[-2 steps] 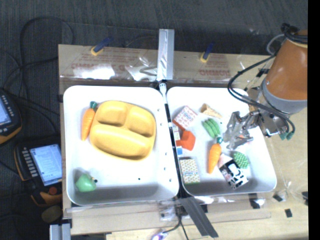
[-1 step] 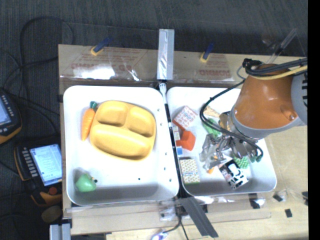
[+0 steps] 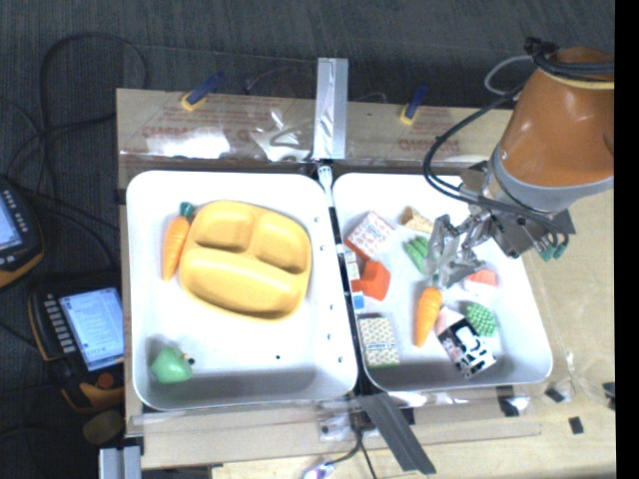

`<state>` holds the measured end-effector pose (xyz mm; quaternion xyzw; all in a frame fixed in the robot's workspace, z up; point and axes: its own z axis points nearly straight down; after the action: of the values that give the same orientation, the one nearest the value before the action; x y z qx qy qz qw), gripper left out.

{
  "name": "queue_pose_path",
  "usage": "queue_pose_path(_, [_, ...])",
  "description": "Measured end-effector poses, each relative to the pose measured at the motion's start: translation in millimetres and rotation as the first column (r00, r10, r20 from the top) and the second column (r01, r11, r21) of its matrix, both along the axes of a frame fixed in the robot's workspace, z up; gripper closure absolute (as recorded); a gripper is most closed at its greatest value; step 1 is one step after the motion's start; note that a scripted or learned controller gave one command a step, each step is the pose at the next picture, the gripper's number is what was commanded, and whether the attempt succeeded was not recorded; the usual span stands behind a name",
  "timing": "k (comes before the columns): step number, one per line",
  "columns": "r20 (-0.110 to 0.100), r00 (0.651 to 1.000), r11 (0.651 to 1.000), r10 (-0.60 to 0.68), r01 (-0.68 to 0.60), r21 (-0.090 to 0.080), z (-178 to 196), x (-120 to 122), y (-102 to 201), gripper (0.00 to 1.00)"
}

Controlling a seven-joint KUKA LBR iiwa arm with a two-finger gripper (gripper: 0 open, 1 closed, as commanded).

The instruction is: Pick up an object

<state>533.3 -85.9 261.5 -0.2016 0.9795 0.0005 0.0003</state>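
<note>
On the bench's right white bin (image 3: 539,362), a toy carrot (image 3: 427,313) lies slanted just below the gripper (image 3: 451,255), whose fingers hang parted and hold nothing, seemingly poised above it for a grasp amid scattered toys.

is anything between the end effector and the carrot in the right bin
Nothing visible. The end effector hangs just above the carrot in the right bin, with open bin floor between them. A green piece lies left of the fingers, off that path.

Gripper (image 3: 451,258) low over right bin (image 3: 539,342) — just above carrot (image 3: 427,313)
</note>
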Motion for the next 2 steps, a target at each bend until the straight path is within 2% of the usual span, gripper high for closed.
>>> queue_pose_path(1, [0.0, 1.0, 1.0, 0.007, -0.007, 0.001, -78.0, -37.6, 10.7, 1.0])
queue_pose_path(2, [0.002, 0.999, 0.999, 0.05, -0.05, 0.0, -9.4, 24.5, -26.3, 1.0])
